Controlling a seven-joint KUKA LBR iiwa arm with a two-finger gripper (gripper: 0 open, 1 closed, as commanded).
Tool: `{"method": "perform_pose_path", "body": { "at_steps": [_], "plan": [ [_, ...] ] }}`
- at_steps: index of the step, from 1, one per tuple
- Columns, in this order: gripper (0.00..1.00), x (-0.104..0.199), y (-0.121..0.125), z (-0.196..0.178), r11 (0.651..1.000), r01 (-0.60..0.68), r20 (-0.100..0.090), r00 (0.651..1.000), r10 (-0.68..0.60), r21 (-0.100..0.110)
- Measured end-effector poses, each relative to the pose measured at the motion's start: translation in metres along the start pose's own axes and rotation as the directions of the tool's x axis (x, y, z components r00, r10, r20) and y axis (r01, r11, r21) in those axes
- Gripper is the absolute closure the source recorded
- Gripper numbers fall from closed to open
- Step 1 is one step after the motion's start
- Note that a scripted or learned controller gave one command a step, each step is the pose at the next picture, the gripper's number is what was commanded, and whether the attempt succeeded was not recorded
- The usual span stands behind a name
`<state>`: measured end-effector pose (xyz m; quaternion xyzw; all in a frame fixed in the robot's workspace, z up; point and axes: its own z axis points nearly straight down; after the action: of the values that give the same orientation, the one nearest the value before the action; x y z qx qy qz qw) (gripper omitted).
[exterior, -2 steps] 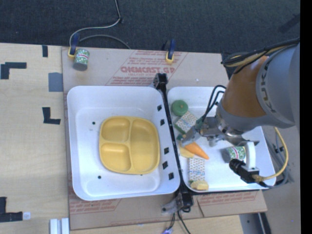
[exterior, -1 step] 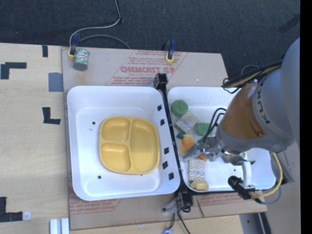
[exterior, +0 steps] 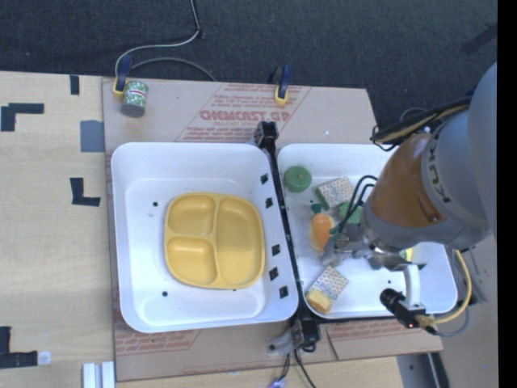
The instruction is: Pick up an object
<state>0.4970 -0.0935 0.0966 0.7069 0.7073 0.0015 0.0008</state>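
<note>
The right bin (exterior: 367,156) holds several small items: a green round piece (exterior: 297,178), a patterned sponge-like block (exterior: 334,191), an orange ball-like object (exterior: 321,229), a dark green piece (exterior: 351,214), and a yellow-edged patterned block (exterior: 327,288) near the front wall. My gripper (exterior: 338,247) hangs low in this bin, just right of and below the orange object, under the grey arm with its orange band (exterior: 404,188). The arm's wrist hides much of the bin's right half.
The left bin (exterior: 129,217) holds a yellow divided plate (exterior: 216,240). A black divider (exterior: 279,217) runs between the bins. A small can (exterior: 134,98) and two clamps (exterior: 282,95) sit on the cardboard behind them. Cables trail at the bench's front edge.
</note>
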Motion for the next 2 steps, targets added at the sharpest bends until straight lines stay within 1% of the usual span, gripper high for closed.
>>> {"method": "perform_pose_path", "body": {
  "at_steps": [1,2],
  "plan": [
    [0.0,0.0,0.0,0.0,1.0,0.0,0.0,1.0,0.0,0.0],
    [0.0,-0.01,0.03,0.011,1.0,-0.001,0.0,1.0,0.001,0.004]
  ]
}}
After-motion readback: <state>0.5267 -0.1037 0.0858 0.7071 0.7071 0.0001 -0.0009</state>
